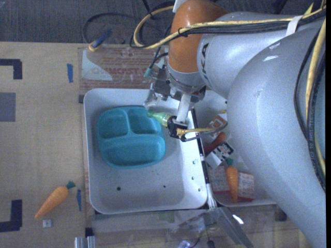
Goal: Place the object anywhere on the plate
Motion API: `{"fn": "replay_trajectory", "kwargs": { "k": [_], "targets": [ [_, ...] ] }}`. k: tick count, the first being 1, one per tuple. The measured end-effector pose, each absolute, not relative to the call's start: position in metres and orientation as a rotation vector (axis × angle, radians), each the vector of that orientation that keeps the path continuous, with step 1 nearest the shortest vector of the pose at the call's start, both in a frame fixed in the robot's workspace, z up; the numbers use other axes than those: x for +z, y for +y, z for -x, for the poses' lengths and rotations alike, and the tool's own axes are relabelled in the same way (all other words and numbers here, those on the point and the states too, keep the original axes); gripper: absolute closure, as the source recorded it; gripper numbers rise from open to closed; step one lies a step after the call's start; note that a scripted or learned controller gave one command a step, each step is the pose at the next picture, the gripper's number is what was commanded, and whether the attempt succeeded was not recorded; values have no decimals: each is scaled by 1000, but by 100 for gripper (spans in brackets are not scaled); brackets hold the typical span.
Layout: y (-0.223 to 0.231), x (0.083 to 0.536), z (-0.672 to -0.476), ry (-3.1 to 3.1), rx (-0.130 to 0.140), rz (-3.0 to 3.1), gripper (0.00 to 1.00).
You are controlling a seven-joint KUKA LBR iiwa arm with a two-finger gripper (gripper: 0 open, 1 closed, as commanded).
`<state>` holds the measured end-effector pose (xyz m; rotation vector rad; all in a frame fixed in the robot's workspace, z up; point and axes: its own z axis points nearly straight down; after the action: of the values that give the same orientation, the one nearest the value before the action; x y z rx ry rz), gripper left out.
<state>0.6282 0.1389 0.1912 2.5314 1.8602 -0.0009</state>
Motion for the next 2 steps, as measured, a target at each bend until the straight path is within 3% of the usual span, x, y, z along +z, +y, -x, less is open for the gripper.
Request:
{"fn": "replay_trajectory", "kwargs": {
  "k": [1, 2],
  "targets": [
    [140, 201, -629, 1863, 0, -2528, 100],
    [141, 201, -628, 1864, -1, -2527, 0]
  ]
}}
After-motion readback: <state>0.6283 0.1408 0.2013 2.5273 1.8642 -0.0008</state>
